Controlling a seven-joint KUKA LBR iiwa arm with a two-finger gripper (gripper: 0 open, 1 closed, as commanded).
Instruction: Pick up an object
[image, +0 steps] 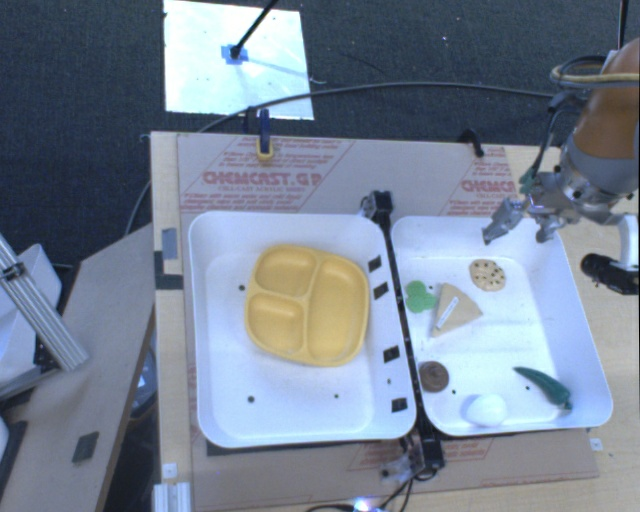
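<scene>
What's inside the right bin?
The right bin holds a cookie, a green piece, a cheese wedge, a brown disc, a white egg and a green pepper. Nothing looks stacked; whatever lies beneath each item is covered.

One fixed camera above the bench (330, 160), looking down at a slant, both white bins (215, 330) in frame

The arm (608, 120) is reaching in at the upper right of the frame, its hand (522, 227) hanging open over the far edge of the right bin (575, 320), holding nothing. In that bin are lying a cookie (487, 274), a tan wedge (455, 308), a green piece (418, 295), a brown disc (433, 376), a white egg (487, 409) and a green pepper (543, 386). A yellow divided plate (306, 304) is sitting in the left bin (225, 400) at frame centre.
</scene>
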